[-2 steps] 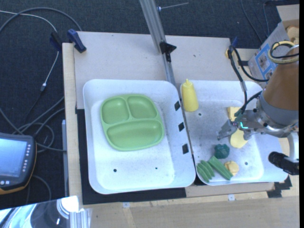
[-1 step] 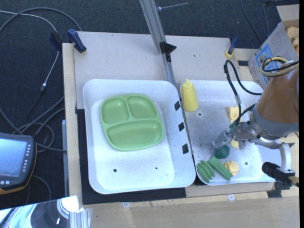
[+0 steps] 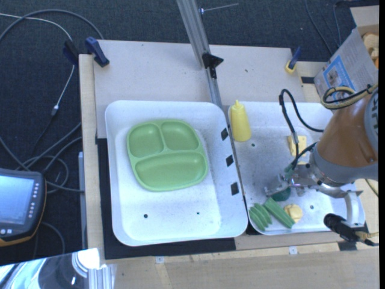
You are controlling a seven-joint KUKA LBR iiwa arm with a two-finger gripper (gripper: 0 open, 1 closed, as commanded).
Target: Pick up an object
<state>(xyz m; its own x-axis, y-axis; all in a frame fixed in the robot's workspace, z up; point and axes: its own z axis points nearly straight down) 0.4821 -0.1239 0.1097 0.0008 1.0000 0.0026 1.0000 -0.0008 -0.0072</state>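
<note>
Hovering just above green toy [image 3: 272,214], end effector [image 3: 287,184] (finger state unclear).

You see a grey KUKA arm [image 3: 337,170] with a broad orange band [image 3: 355,134] and a looping black cable [image 3: 290,116].

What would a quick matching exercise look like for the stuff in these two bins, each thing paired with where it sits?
Things:
1. green divided plate
2. yellow bottle
3. green leafy toy

Places:
A. near front edge of right bin
B. back left corner of right bin
C. in the left bin

Pairs: 1-C, 2-B, 3-A
</note>
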